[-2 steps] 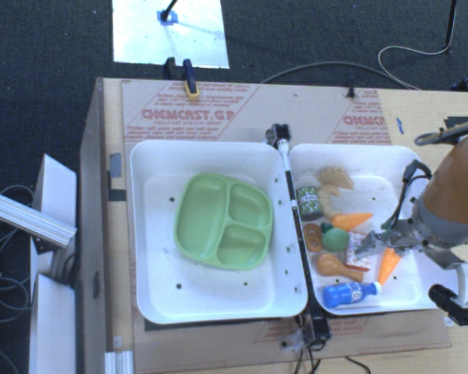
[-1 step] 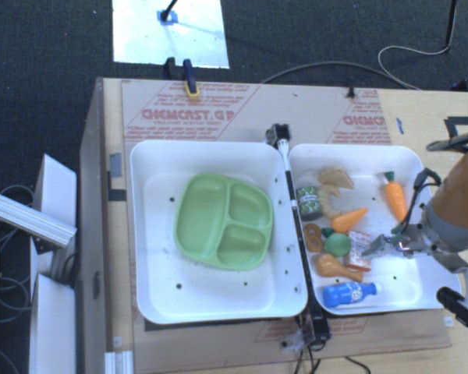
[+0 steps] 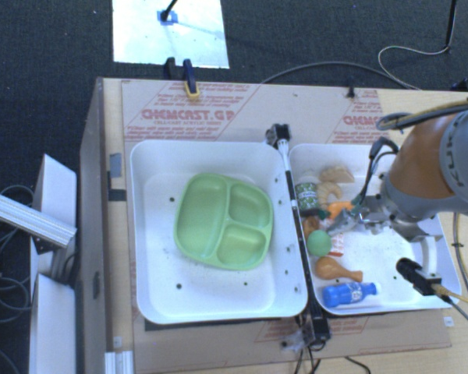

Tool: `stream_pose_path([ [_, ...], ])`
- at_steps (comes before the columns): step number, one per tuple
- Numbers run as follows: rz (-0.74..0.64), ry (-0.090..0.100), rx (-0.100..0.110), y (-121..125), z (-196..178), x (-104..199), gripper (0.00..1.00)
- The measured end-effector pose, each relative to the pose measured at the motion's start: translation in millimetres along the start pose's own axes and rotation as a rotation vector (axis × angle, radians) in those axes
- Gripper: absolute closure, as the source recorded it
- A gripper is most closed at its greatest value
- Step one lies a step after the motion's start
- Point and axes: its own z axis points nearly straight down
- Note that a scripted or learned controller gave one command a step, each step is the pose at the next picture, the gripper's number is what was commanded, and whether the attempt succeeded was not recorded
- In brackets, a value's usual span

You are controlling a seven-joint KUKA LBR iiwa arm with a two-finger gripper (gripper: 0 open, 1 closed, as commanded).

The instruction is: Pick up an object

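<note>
Reaching low into the shallow white right-hand bin (image 3: 444, 283), the two-finger gripper (image 3: 345, 221), grip state indiscernible, appears mid-approach beside the small orange toy (image 3: 339, 207) near the round green ball (image 3: 319, 242); next requires closing and lifting.

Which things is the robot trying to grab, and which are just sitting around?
For the job:
gripper, low in the right bin
green ball
blue bottle
orange toy
green can
tan piece

Just lying about:
green tray in the left bin
cable on the floor
</note>
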Motion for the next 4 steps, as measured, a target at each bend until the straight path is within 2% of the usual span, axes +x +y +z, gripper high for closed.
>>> stream_pose_path([
  [1, 0.000, -0.001, 0.006, 67.1, 14.4, 8.0, 0.00],
  [2, 0.002, -0.006, 0.074, 89.8, 20.6, 17.1, 0.00],
  [3, 0.003, -0.011, 0.071, 89.2, 20.6, 18.8, 0.00],
  [4, -0.001, -0.006, 0.097, 96.1, 21.4, 17.5, 0.00],
])
